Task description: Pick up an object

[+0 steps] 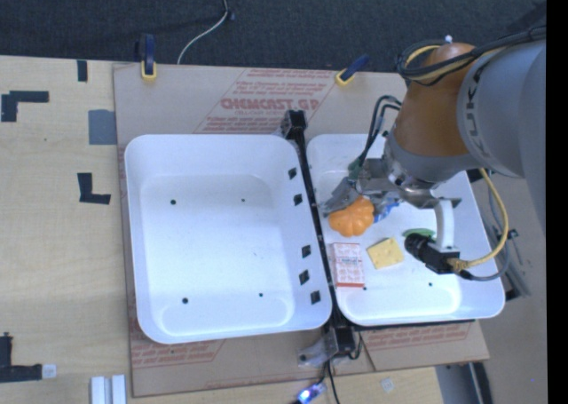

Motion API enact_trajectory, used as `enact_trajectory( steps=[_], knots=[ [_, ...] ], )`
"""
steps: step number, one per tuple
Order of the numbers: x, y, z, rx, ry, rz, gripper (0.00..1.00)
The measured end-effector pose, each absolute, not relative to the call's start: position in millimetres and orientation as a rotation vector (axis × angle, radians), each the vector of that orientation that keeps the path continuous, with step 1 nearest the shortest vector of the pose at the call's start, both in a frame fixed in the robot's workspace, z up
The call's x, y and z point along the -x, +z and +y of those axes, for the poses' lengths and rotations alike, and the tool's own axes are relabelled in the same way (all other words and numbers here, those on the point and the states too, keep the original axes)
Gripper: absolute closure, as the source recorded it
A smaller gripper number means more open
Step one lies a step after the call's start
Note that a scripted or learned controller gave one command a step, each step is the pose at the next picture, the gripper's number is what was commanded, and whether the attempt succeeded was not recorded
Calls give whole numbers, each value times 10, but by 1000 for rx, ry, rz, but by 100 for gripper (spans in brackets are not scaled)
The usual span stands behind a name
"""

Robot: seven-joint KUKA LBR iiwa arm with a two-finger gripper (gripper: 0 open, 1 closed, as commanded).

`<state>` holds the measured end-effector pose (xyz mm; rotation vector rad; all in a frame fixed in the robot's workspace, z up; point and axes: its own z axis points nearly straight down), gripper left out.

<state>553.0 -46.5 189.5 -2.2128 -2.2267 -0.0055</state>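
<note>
One orange object [352, 217] is seen just below-left of the claw [371, 191] — near or touching — whose opening cannot be told.

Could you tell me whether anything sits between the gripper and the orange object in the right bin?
Nothing visible does. The gripper is right at the orange object; the yellow block and the red-and-white card lie nearer the camera, off to the side.

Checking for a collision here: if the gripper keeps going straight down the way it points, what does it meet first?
Most likely the orange object, which lies right beneath the gripper in the right bin; depth is hard to judge from this one view.
</note>
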Motion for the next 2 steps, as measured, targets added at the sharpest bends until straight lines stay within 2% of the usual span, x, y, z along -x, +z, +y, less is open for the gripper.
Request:
enact_trajectory(
  steps=[1,2],
  knots=[
    [-5950,2111,1076,2198,-12,-2240,100],
    [-6232,3648,1123,2224,-23,-2234,100]
  ],
)
